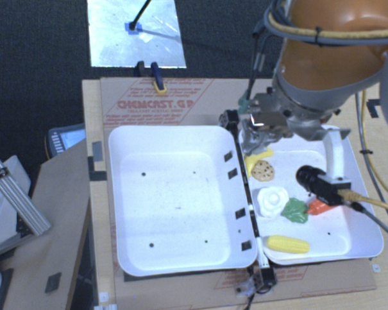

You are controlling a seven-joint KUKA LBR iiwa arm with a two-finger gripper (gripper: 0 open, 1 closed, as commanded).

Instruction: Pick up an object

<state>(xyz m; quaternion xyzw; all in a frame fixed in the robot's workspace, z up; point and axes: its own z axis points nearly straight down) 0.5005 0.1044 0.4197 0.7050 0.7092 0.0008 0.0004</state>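
Grey arm with glossy orange band, looped cables, black cylindrical wrist attachment.

Left white bin on brown board printed CHEMCAST, toward the counter's left side. Yellow-and-blue clamp at the board's far edge. Shiny metal sheet beyond, at the far edge. Aluminium rail off the left edge.

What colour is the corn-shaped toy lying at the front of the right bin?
The corn toy is yellow, lying on the white floor of the right bin; the camera view shows it clearly.
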